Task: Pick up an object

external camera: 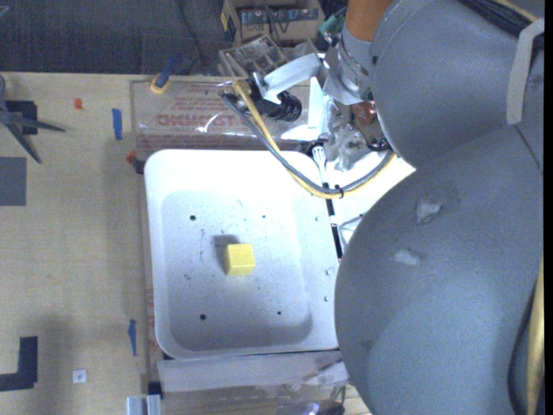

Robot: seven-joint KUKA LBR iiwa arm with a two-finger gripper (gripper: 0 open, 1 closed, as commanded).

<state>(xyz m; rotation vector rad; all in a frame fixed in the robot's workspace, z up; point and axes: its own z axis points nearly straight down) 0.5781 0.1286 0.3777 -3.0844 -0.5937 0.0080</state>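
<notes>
One arm is at work, and its gripper (333, 154) hangs over the upper right corner of the left bin (173, 184), at the rim where that bin meets its neighbour. The tool is a clutter of white brackets, a black fitting and a yellow cable looping round it, and whether it is spread or pressed together I cannot tell from this angle; nothing shows pinched in it. The grey arm (449, 197) bulks over the right side of the bench, covering most of the second bin.

From the gripper the cube (239, 258) lies down and to the left, well apart, near the middle of the bin floor and clear of every wall. That offset looks like what the coming move depends on: the tool would probably have to travel inward across the bin, then descend.

It is a small yellow cube, plain-faced and blocky, resting flat with its edges turned slightly against the bin's sides. With no long axis to speak of, either pair of opposite faces should serve for a grasp. It casts a short shadow toward its upper left.
</notes>
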